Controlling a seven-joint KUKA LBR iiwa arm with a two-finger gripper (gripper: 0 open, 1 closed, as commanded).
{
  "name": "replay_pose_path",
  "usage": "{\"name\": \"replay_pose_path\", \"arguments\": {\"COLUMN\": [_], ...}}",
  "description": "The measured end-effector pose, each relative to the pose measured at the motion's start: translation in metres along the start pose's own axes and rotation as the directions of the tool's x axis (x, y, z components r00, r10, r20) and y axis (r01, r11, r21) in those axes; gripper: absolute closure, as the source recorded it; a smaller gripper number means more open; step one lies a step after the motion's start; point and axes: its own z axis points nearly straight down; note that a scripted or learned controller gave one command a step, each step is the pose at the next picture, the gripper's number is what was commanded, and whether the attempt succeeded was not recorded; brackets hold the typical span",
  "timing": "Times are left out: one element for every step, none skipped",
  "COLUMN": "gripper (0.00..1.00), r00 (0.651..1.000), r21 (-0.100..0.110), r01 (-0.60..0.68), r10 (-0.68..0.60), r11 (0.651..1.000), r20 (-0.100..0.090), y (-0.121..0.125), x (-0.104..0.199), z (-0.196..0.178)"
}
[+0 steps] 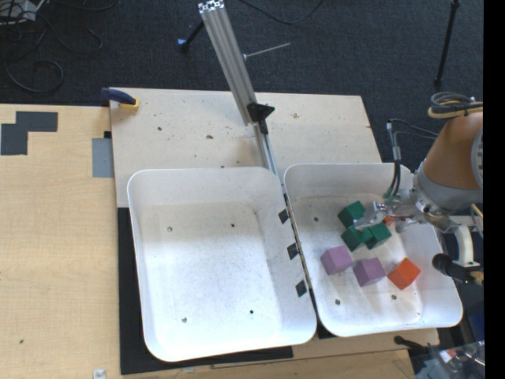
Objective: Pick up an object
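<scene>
- Starting at the left, the left bin [158, 212] holds nothing to grasp, so the pick has to come from the right bin [316, 181], across the divider where the two rims meet.
- Working rightward in that bin: a purple cube [337, 260] lies toward seven o'clock of the bin's middle, with a second purple cube [368, 272] just beside it toward six o'clock.
- Three dark green blocks [364, 226] are bunched near the middle, touching or nearly touching one another, so a grasp there risks nudging a neighbour instead of closing on one piece.
- An orange cube [405, 274] sits toward four o'clock, a little apart from the purple pair; I judge it the cleaner target, with room on both sides for the jaws.
- To do the step well, centre over a single block, descend straight, and close only once a finger is on each side.
- The gripper [388, 217] is low at the three o'clock side of the green cluster, close to the rightmost green block; whether the jaws are parted or closed I cannot tell, and no block is visibly held.
- The arm reaches in from three o'clock, its orange band [454, 152] above the wrist, which is tipped down toward the bin floor.
</scene>
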Motion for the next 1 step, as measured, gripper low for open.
{"name": "replay_pose_path", "arguments": {"gripper": [1.0], "r00": [1.0], "r21": [-0.002], "r01": [-0.004], "r10": [0.004], "r11": [1.0], "r20": [0.0], "y": [0.0006], "x": [-0.0012], "z": [-0.0091]}}
